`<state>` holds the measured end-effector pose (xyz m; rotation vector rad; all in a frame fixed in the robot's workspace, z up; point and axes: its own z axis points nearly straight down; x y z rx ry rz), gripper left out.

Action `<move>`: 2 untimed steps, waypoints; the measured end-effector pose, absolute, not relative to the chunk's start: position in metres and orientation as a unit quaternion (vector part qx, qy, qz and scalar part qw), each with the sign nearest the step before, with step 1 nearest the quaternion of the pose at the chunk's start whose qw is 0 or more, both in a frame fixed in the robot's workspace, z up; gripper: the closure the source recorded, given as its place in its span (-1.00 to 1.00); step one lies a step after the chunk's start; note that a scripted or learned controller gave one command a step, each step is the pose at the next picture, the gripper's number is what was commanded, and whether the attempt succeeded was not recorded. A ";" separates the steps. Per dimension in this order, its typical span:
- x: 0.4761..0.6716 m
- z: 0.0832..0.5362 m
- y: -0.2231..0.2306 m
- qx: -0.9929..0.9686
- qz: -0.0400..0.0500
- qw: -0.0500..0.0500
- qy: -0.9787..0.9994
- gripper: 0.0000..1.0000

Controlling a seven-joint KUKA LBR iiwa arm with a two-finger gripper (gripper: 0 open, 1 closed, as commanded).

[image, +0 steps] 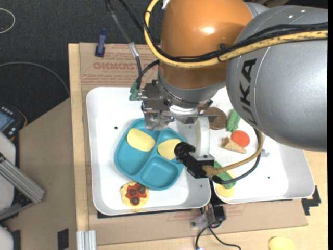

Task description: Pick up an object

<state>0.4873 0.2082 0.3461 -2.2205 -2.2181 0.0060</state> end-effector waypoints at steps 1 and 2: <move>0.477 0.227 0.117 -0.710 0.005 0.003 -0.704 1.00; 0.480 0.244 0.122 -0.707 0.000 0.000 -0.707 1.00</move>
